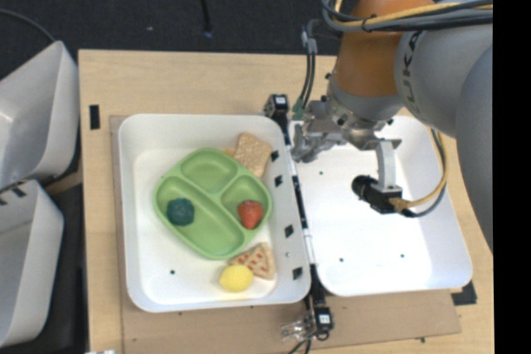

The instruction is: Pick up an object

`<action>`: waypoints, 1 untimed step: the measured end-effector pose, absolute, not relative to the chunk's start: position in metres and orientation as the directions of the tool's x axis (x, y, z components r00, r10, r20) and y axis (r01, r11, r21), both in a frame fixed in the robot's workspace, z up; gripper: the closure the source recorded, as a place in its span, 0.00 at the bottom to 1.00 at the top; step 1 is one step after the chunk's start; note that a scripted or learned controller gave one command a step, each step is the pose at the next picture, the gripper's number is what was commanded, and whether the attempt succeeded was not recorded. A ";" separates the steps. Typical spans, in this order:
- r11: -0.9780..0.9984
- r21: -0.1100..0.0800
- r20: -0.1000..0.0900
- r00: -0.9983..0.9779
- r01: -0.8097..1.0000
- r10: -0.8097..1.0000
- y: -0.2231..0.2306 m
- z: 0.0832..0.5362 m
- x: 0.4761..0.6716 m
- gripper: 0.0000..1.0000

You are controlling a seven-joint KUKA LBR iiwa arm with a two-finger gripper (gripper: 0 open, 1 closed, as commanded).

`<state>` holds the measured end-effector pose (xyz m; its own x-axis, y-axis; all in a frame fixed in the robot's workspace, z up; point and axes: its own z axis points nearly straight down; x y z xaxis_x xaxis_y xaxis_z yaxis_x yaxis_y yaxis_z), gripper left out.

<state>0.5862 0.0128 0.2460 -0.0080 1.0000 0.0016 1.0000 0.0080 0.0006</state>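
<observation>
The gripper (309, 147) hangs over the right bin (390, 253), at that bin's left rim near its far corner; whether its jaws are open or closed I cannot tell. In the left bin (141, 261), a green divided plate (211, 203) holds a strawberry (250, 214) and a teal ball (180, 211). A cracker (251, 152) touches its far edge; a lemon (236, 278) and pizza slice (260, 262) sit by the near-right corner.

Items before me, all in the left bin: green divided plate (212, 203), flat, holding a teal ball (180, 211) and a red strawberry (250, 214). Cracker (251, 152) at its far edge; pizza slice (260, 262) and lemon (236, 278) near.
</observation>
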 end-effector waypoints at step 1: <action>0.007 -0.004 0.000 -0.007 1.000 1.000 0.065 0.233 0.587 1.00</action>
